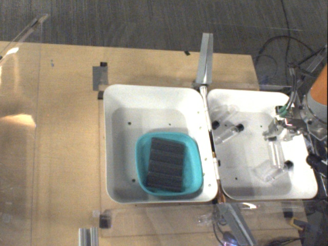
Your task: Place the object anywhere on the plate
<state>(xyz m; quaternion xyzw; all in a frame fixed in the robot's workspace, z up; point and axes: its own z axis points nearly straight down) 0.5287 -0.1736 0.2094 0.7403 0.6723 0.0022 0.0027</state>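
Two white bins [118,137] side by side on a pale wooden counter [51,152], grey carpet [128,9] beyond, black cables [279,40] at the far right

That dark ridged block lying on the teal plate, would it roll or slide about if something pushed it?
The dark ridged block looks flat and wide, so it probably would not roll or tip. Its ribbed surface suggests foam or rubber, likely light and grippy rather than slippery. The teal plate has a raised rim, which would probably stop it sliding off.
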